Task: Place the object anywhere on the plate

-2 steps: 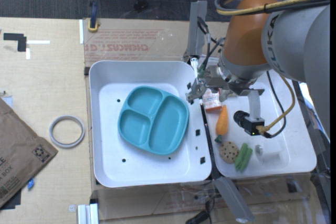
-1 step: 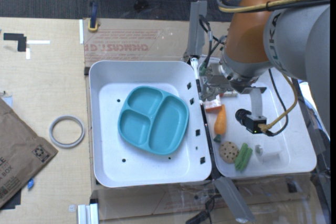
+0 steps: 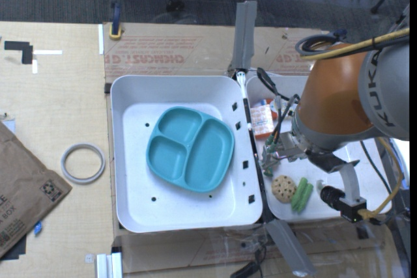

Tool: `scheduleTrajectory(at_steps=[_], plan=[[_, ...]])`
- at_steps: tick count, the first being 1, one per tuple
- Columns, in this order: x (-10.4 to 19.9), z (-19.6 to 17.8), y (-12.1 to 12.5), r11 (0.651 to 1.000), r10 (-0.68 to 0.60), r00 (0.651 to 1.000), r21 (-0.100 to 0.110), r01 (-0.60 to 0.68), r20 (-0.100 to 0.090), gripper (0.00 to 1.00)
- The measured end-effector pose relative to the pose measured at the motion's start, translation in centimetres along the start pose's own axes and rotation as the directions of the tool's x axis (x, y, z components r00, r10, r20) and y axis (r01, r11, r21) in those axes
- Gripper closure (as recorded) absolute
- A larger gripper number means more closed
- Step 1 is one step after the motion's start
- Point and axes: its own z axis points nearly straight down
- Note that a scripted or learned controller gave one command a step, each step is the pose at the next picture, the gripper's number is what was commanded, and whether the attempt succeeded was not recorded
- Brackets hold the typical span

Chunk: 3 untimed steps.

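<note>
Cookie lies flat near the front of the right bin, round and tan with dark specks; being round, it has no long axis to note. Just beside it to the right, a green pod-shaped item lies with its long axis running from lower left up to upper right. Farther back in the same bin, a small white-and-red packet sits close to the dividing wall, long axis roughly front to back.

Arm, orange band showing, leans in from the right and hangs over the right bin, covering much of it. Tool sits low at the arm's end, above and just behind the cookie; whether it is wide or narrow, cannot tell, as cables and housing clutter it. Nothing visibly gripped.

Left bin carries a teal plate with three compartments, set at a slant, nothing resting on it.

Out on the surface to the left: a grey tape ring, and a brown cardboard box at the edge.
</note>
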Motion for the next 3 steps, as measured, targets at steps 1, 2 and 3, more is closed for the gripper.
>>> scheduleTrajectory(at_steps=[1, 2, 3], plan=[[0.0, 0.0, 0.0, 1.0, 0.0, 1.0, 0.0, 0.0, 0.0, 0.0], [0.0, 0.0, 0.0, 1.0, 0.0, 1.0, 0.0, 0.0, 0.0, 0.0], [3.1, 4.8, 0.9, 0.957, -0.291, 0.957, -0.004, 0.291, 0.015, 0.0]])
